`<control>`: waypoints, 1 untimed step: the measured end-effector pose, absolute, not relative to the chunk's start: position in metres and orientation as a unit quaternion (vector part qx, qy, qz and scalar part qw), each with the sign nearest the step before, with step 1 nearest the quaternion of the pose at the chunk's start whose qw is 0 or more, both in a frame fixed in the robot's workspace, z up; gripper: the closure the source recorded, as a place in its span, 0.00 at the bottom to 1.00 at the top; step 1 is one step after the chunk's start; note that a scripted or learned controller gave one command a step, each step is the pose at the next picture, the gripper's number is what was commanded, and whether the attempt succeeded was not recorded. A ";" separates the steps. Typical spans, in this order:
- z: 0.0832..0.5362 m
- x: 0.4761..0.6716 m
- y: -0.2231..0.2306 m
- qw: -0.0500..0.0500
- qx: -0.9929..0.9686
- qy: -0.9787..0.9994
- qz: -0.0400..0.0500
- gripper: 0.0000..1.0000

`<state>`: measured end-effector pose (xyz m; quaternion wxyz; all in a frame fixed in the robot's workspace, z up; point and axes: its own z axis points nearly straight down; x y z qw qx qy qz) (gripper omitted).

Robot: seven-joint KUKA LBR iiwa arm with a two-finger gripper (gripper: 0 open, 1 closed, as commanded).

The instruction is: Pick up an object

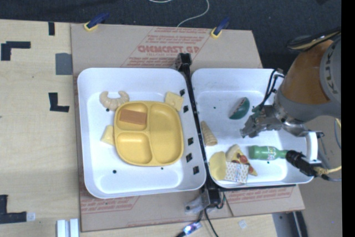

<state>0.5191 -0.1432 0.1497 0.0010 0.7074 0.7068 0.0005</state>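
Note:
My gripper (248,128) hangs low over the right bin (222,90), with the grey arm and its orange band coming in from the right. A teal curved piece (240,108) lies just up and left of it. Below and to its right lies a green bottle (265,152) on its side. Nothing shows held in the gripper. Near the bin's front lie a pizza slice (239,155), a yellow round piece (217,164) and a small printed sachet (237,173). A tan cone (208,133) rests by the left wall.
The left bin (89,119) holds a yellow divided plate (158,139) with a brown slab (133,116) in one compartment. A pale croissant shape (112,99) and two yellow wedges (174,99) (107,135) lie around it. A black divider strip (191,119) runs between the bins.

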 end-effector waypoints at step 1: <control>0.197 0.518 -0.133 0.001 0.706 0.708 0.001 1.00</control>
